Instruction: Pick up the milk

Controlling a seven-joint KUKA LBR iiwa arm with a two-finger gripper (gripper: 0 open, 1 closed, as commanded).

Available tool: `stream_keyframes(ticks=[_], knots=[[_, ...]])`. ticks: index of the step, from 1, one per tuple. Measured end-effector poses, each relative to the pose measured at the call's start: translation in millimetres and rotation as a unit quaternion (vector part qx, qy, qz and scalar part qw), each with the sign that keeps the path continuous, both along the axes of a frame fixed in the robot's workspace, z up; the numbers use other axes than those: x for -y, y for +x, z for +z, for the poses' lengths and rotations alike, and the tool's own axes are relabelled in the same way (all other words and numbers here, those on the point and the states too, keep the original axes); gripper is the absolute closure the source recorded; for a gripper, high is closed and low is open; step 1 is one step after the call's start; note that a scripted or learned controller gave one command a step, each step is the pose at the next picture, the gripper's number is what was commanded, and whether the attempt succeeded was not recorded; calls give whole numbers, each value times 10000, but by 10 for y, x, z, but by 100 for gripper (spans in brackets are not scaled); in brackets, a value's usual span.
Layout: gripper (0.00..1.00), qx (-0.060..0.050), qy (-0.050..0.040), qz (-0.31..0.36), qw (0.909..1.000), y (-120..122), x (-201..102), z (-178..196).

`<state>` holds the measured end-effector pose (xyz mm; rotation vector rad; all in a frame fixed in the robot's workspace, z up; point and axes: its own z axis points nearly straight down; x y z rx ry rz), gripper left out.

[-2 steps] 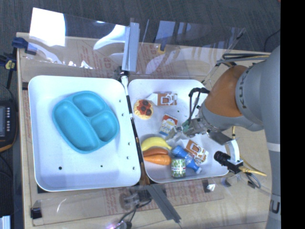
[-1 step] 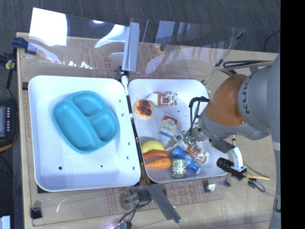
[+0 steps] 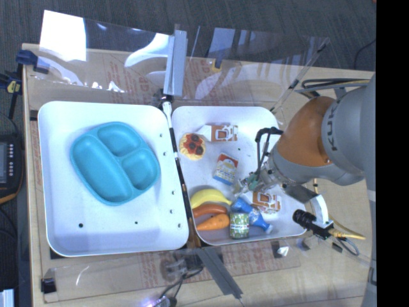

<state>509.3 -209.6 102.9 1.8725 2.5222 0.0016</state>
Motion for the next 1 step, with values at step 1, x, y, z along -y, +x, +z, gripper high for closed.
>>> stream_keyframes(ticks=[1], knots=[[100,1,-2,23,10000,9,-2,98]])
